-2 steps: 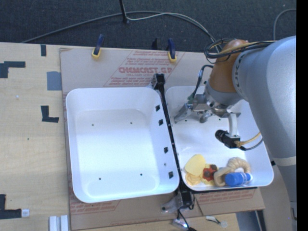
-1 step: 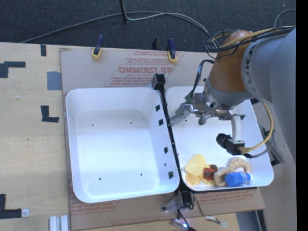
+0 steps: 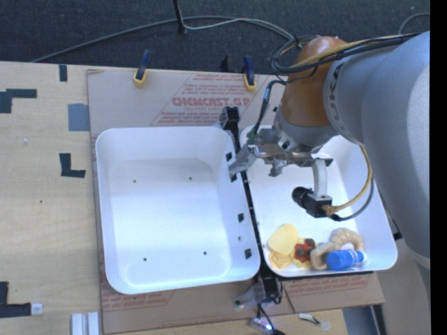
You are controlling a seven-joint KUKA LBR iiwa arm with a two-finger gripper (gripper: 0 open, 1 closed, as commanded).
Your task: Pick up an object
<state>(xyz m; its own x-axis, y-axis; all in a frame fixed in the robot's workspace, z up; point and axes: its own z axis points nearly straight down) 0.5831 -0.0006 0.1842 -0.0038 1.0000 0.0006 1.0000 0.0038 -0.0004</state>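
White right bin holds toys below the claw.

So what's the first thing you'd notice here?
The big grey robot arm with its orange band, reaching in from the right over the right bin. Next, the little heap of colourful toys in that bin's near corner, yellow, red and blue. The left bin beside it looks plain white.

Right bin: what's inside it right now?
In the right bin, a cluster sits along the near edge: a yellow piece, a small red item, a tan ring-like piece and a blue object. The arm covers the bin's far part.
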